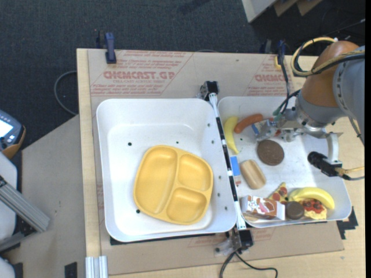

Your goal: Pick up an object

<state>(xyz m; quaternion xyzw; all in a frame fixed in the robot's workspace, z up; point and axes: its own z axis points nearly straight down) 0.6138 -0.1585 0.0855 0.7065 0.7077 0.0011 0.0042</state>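
Claw [271, 127] lowered into the right bin [342, 204], just above a brown round cookie [271, 152]; grip state impossible to tell. Nearby: hot dog [249, 121], banana [231, 133], bread roll [253, 173]. Yellow divided plate [173, 183] in left bin [116, 120].

We see the arm [339, 80] cut off at the right edge; its wrist hides part of the right bin [342, 181].

Bright even overhead light, white bins [110, 172] close to glare (left one most), soft short shadows under the yellow tray [173, 183], dark floor dim, focus slightly soft throughout
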